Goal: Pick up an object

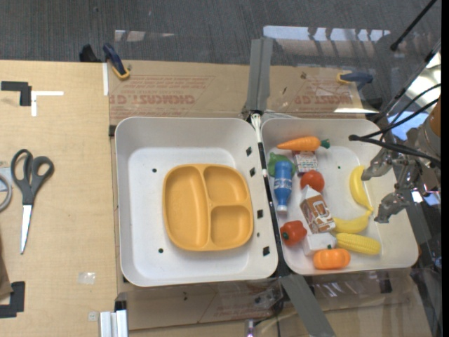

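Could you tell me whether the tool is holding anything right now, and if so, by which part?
Nothing is held: the tool hangs open above the right bin's right side, beside the banana.

Bins [133, 209]: smooth white plastic, slight gloss. Tray [208, 206]: matt yellow plastic. Bench [56, 188]: pale wood. Scissors [28, 188]: metal blades.

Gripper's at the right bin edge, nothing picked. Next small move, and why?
Probably ease left and down toward the banana. The gripper sits open at the right bin's right side with nothing between its fingers, and that banana is the closest item, lying apart from the crowded middle.
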`<state>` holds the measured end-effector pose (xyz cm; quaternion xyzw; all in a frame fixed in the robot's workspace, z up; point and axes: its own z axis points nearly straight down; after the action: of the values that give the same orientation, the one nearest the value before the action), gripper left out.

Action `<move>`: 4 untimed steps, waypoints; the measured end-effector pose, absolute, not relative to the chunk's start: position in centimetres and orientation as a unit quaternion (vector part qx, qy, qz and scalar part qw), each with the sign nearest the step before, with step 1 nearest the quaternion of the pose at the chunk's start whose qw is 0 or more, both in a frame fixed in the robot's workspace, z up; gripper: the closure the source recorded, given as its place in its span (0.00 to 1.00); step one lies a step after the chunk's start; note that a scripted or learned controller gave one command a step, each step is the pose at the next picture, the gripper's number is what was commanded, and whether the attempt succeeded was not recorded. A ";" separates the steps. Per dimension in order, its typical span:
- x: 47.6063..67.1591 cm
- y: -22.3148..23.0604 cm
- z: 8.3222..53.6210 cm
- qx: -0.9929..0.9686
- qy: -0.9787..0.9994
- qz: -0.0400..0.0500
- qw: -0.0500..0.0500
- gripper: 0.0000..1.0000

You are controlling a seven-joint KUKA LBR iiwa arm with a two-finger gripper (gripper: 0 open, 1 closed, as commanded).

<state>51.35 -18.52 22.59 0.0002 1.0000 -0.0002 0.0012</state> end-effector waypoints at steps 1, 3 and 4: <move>51.4 -22.1 10.4 0.011 1.000 0.000 0.001 0.00; 53.3 -11.3 10.1 0.122 0.992 -0.001 0.013 1.00; 54.8 -14.1 30.6 0.213 0.977 -0.001 0.002 1.00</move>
<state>54.77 -14.11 30.58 0.2133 0.9770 -0.0006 0.0018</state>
